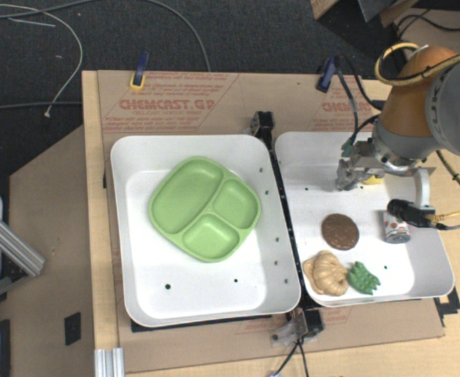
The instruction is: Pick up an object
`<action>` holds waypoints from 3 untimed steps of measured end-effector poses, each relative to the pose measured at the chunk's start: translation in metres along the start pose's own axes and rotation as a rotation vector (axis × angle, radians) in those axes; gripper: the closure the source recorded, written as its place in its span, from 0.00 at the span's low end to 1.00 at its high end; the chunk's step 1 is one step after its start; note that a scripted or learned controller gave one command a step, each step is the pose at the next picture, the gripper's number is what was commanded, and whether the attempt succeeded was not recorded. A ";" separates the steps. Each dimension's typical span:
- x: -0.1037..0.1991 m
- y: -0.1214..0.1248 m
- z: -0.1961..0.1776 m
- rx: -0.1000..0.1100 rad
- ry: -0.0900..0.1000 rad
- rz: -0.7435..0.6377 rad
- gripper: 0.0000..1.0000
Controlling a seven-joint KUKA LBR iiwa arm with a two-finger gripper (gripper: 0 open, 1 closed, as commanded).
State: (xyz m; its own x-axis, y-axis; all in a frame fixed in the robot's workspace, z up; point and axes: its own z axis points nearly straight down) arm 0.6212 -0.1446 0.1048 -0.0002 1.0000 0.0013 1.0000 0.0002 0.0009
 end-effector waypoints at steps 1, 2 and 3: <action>-0.005 0.001 -0.044 -0.003 -0.002 0.001 1.00; -0.003 0.000 -0.107 -0.004 -0.002 -0.001 1.00; -0.003 0.001 -0.138 -0.004 -0.002 -0.001 1.00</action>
